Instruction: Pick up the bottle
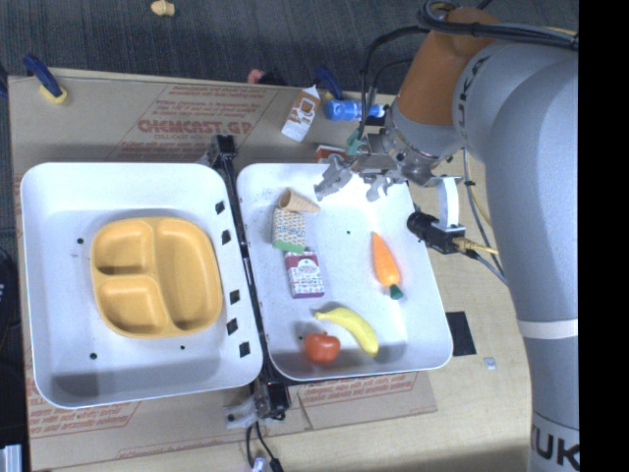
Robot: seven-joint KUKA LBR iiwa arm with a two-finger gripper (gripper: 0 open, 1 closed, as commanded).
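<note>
Hovering: my claw (351,176), fingers spread, holding nothing, over the right bin's (432,308) far edge.
Bottle: none that I can tell.

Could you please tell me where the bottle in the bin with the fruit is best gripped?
Probably across the middle of the bottle, from straight above, closing on its long sides. It lies flat, with bare bin floor along both long sides, while the carton crowds its upper end and the banana lies near its lower end.
</note>
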